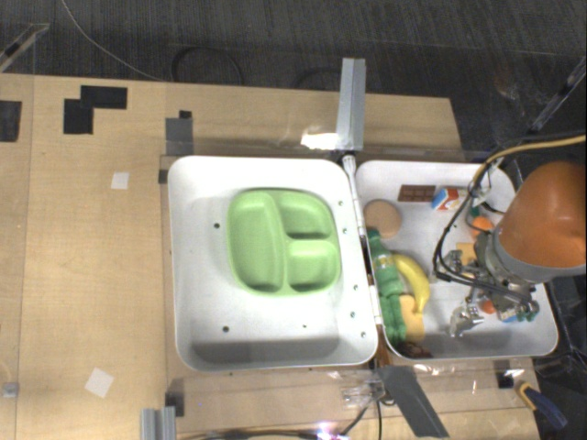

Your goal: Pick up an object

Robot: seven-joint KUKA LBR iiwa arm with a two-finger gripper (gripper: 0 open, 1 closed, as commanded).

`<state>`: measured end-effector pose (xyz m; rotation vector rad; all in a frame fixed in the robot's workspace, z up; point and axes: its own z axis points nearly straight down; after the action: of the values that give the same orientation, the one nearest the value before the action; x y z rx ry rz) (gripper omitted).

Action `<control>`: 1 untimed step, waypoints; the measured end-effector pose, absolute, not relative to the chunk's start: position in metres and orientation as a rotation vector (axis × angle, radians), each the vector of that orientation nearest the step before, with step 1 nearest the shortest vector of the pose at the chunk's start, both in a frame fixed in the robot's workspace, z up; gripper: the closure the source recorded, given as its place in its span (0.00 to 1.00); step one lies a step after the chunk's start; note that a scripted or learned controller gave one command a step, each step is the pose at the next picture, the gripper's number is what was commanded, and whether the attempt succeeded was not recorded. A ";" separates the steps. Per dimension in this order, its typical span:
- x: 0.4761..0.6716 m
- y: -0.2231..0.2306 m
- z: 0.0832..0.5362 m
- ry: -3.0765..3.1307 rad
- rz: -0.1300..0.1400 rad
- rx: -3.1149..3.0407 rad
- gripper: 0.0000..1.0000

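Pale bench [83, 273] — curved banana [413, 278].

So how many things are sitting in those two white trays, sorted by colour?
Green: 2, the divided plate and a green item beside the banana
Yellow: 1, the banana
Tan: 1, a round disc
Brown: 1, a bar
Total: 5 that I can tell apart
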<state>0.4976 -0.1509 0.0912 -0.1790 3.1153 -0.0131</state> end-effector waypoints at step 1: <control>0.497 -0.146 0.091 3.116 -0.014 -0.168 0.00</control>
<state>0.4967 -0.1463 0.0913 -0.1678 3.1155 -0.0140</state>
